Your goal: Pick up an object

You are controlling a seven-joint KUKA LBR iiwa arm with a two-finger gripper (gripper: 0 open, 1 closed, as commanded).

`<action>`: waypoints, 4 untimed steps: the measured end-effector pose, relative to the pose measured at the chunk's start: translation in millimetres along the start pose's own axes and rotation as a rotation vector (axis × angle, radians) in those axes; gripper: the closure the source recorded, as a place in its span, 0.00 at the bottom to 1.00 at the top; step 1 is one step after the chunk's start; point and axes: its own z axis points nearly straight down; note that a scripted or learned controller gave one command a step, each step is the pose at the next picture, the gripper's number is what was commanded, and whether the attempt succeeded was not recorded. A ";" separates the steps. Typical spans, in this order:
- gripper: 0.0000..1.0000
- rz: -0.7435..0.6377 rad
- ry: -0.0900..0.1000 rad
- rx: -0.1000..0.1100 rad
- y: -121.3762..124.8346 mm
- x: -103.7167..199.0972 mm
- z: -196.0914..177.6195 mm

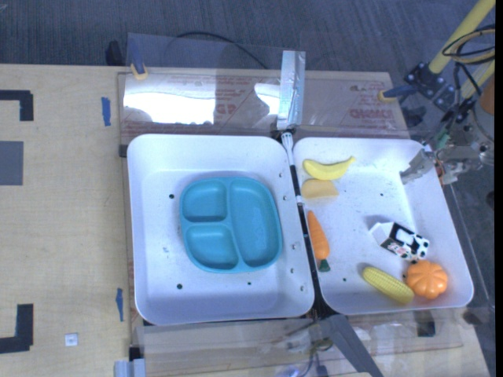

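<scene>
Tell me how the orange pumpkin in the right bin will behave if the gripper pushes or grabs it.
The pumpkin looks round and smooth, so it will probably roll or slip from a pinch. It seems to touch the corn cob and lies near the bin's rim, so a push would likely nudge the cob or pin it there.

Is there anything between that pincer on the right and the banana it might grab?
Nothing visible. The pincer hangs over the right bin's upper right edge, and only bare white floor lies between it and the banana at the bin's upper left. The cow toy, pumpkin, corn and carrot sit lower down, off that line.
</scene>
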 end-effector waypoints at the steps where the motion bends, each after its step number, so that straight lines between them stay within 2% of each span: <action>1: 0.00 -0.032 -0.011 -0.035 -0.8 0.8 52.1; 3: 0.00 -0.015 -0.017 -0.050 -2.0 3.6 54.5; 4: 0.00 -0.108 -0.001 -0.005 65.0 62.2 108.4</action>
